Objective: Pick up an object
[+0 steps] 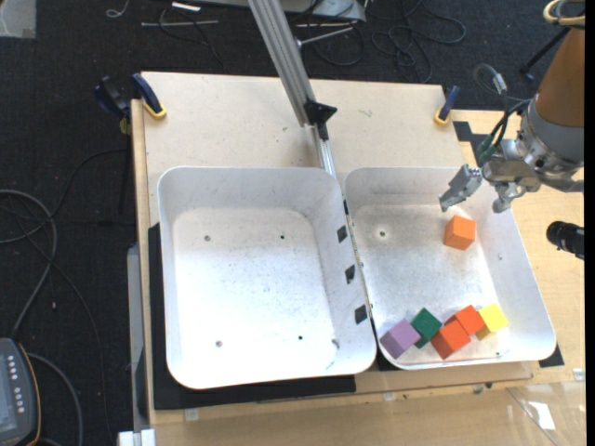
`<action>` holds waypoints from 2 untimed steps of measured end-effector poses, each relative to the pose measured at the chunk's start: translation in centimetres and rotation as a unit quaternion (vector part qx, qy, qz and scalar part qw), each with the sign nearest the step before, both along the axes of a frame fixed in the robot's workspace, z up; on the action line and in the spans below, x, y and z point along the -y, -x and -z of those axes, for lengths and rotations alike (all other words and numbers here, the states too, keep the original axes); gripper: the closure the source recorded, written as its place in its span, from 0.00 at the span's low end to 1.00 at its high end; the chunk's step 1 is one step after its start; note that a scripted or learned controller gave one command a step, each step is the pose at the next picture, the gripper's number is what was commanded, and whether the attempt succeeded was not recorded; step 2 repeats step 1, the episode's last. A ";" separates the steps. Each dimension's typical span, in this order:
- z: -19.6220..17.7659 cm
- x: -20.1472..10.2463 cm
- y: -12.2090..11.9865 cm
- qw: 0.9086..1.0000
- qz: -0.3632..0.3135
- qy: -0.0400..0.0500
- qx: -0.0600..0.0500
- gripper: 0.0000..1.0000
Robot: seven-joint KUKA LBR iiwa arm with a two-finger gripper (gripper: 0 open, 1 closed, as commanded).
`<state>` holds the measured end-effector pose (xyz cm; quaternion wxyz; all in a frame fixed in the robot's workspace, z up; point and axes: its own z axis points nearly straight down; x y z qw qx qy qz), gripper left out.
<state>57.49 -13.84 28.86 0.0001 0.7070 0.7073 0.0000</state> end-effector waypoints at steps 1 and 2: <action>19.6 5.0 4.8 1.000 0.002 0.000 0.000 0.00; 19.6 5.0 4.8 1.000 0.002 0.000 0.000 0.00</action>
